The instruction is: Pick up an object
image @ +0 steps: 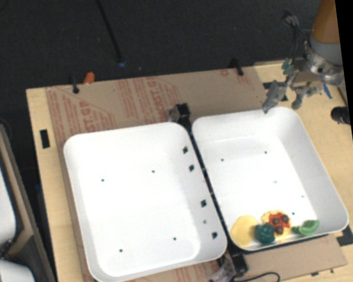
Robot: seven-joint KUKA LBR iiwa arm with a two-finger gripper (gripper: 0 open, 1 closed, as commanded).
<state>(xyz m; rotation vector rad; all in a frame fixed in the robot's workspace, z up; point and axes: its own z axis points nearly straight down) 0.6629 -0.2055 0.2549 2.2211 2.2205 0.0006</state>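
The gripper [284, 98] is hovering with fingers apart at the right bin's [304, 133] one o'clock corner; it should be descending squarely over the toys [273, 226] clustering at six o'clock.

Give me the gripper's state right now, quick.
Gripper: open, holding nothing, hanging over the far right corner of the right bin, far from the small objects at the bin's near edge.

Two smooth white plastic-looking bins [139, 200], slightly glossy. Printed brown cardboard sheet [126, 105] underneath, matt, over a pale wood-look counter [331, 142]. At 5 o'clock, small toys [271, 226] looking like soft rubber or plastic, dull finish. At 2 o'clock, bare metal hand [284, 98], faintly shiny.
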